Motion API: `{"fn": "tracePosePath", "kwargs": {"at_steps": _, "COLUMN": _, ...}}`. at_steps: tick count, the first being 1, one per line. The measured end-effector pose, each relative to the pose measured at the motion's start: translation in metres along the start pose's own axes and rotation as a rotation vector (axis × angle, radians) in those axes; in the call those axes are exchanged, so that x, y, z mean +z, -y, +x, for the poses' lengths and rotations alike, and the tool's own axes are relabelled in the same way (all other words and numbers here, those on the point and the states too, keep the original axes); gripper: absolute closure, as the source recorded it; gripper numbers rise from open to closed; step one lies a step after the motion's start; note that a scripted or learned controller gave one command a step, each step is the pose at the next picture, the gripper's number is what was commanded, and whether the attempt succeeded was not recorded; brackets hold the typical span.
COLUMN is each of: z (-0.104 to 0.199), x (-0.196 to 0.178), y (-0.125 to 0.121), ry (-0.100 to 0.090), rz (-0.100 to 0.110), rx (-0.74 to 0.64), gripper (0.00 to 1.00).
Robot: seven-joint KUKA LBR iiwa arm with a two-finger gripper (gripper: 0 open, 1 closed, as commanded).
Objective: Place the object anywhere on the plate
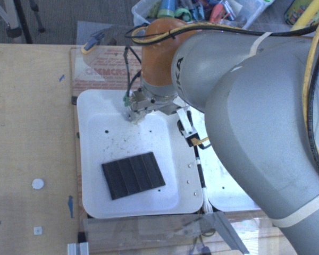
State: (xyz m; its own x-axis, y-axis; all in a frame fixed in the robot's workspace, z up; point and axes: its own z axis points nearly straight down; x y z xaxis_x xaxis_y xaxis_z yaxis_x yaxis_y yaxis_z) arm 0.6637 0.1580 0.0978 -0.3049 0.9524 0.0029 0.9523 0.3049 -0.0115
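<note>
Presently listed: gripper (133,112) low over far end of left bin (90,142), finger state cannot tell. Dark ribbed slab (133,175) flat on same bin's floor, near end, well apart from gripper. Grey arm (244,100) covering most of right bin (223,193).

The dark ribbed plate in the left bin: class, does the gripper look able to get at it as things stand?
Probably yes. The dark ribbed plate lies flat in the left bin with nothing on it, and the gripper hangs over the same bin's far end, with only bare white floor between them.
</note>
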Motion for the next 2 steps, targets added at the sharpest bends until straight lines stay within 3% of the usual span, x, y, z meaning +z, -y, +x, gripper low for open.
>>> {"fn": "tracePosePath", "kwargs": {"at_steps": 1, "z": 0.052, "x": -0.067, "y": -0.019, "ry": 0.004, "rz": -0.014, "rx": -0.057, "gripper": 1.0}}
{"fn": "tracePosePath", "kwargs": {"at_steps": 2, "z": 0.057, "x": -0.048, "y": -0.02, "ry": 0.005, "rz": -0.011, "rx": -0.504, "gripper": 1.0}}
